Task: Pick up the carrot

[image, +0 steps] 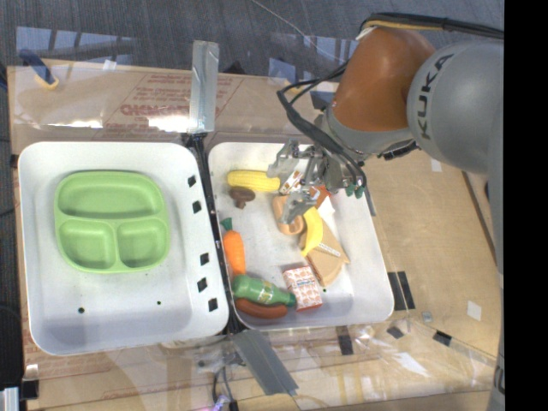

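In right bin [377, 264]: carrot [234, 250]; left bin [34, 229]: green tray [110, 220].

One fixed camera hangs above the cardboard-covered counter [128, 92], looking down at a slant, fairly near; both shallow white plastic bins [34, 229] sit mid-frame.

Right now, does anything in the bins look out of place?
Nothing spilled or damaged. The gripper hangs over the banana side of the right bin, while the carrot lies untouched by the left wall.
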